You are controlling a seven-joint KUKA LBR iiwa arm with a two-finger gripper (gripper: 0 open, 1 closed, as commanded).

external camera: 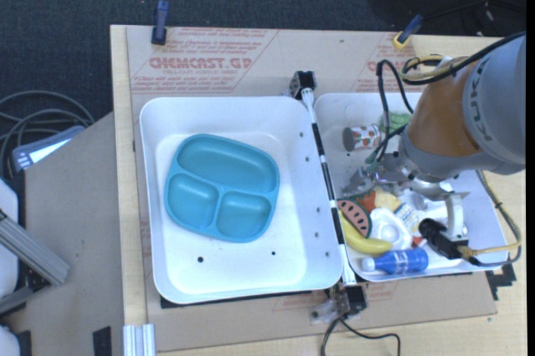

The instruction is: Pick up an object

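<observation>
Two white bins side by side on the surface (pixel 125 179), which is lined with printed cardboard.

Left bin (pixel 159 262): one item, a blue divided plate (pixel 221 188) with three compartments, lying flat a little left of the bin's centre.

Right bin (pixel 334 108): a cluster of small items crowded into its near half. Counted so far:
- one banana (pixel 363 241), yellow, lying along the near left side
- one watermelon-slice toy (pixel 355 219), red with dark seeds, just beside the banana on its far side
- one blue bottle (pixel 399 262), on its side by the near wall, white cap toward the left
- one small can (pixel 362 137) with a white and red label, apart from the rest toward the far left of the bin
- one white rounded piece (pixel 386 222) between the banana and the arm; kind not clear
- a green item (pixel 394 121) near the can, partly behind the arm; kind not clear

One arm (pixel 456 116), grey with an orange band, reaches in from the right and covers much of the right bin. The end effector (pixel 376 179) is low over the pile, just beyond the watermelon slice. Cannot tell how far it is open, nor whether it has hold of anything: the wrist and cables hide it.

Two blue clamps on the far edge of the cardboard, one at the left (pixel 160 20), one at the right (pixel 408 30).
</observation>
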